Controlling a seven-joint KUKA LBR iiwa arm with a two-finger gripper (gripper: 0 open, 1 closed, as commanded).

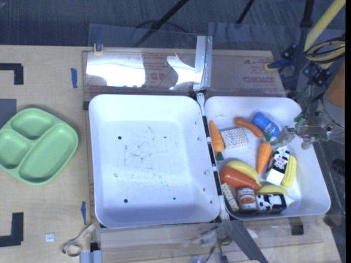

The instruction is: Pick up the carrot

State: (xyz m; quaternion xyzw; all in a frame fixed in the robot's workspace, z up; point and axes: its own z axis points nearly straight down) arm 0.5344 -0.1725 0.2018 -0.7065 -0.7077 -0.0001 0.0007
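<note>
Two orange carrots lie in the right bin (315, 163). One carrot (216, 137) rests along the bin's left wall, its tip pointing toward the back. The other carrot (263, 156) lies near the middle, between a yellow banana (244, 169) and a small milk carton (279, 163). My gripper (305, 129) hangs over the bin's right side, above the rim, to the right of the middle carrot and apart from it. Nothing is seen held in it.
The right bin is crowded: a red sausage (249, 127), a blue can (267, 123), a speckled cracker box (236, 138), a red pepper (237, 177), corn (289, 170) and a jar (247, 198). The left bin (109, 114) sits beside it. A green divided plate (35, 145) lies far left.
</note>
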